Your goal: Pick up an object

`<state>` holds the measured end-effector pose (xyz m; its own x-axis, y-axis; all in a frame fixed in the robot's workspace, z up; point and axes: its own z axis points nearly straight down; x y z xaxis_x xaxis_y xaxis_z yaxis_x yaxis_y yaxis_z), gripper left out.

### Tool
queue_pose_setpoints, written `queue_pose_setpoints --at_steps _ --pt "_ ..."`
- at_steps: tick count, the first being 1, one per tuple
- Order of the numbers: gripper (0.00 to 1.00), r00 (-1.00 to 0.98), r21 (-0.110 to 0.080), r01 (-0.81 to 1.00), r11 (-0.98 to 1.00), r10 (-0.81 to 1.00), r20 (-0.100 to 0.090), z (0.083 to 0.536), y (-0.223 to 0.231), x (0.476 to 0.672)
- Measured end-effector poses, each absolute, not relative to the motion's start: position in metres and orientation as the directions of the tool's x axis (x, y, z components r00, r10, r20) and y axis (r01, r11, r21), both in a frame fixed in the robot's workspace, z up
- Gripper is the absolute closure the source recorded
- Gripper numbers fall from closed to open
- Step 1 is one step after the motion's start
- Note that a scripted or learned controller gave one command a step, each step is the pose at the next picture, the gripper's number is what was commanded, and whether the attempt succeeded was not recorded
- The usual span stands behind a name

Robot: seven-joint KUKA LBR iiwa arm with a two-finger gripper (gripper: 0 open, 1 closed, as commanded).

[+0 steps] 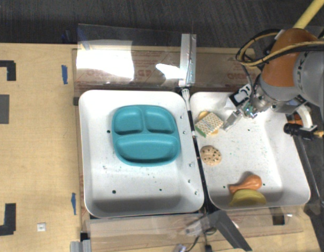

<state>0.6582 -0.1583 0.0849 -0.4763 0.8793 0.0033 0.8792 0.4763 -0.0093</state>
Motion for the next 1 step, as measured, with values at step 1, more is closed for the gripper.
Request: queue_pose_setpoints --at_steps 1 --pt "0.00 -0.291 0.004 0.957 0.291 0.957 0.000 0.0869 -0.1116 0.5977"
